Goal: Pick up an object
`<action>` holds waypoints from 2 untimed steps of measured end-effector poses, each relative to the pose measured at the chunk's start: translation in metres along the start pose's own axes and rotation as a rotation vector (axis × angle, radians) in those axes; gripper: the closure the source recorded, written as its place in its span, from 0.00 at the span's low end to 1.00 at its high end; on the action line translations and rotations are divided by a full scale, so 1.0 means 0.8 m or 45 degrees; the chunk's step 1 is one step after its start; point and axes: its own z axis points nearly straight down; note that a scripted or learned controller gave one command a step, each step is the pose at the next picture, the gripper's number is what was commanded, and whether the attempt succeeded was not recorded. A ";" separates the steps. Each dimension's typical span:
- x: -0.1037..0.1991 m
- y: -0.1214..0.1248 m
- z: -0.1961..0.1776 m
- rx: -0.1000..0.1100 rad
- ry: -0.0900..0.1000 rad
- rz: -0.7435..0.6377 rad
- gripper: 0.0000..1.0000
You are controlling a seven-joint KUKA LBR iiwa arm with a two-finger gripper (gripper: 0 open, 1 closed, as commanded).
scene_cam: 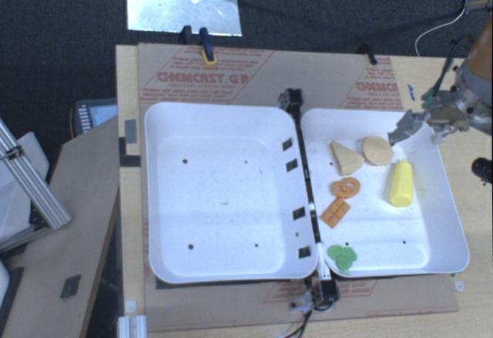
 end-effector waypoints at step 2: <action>0.027 -0.102 0.076 -0.003 -0.001 0.001 1.00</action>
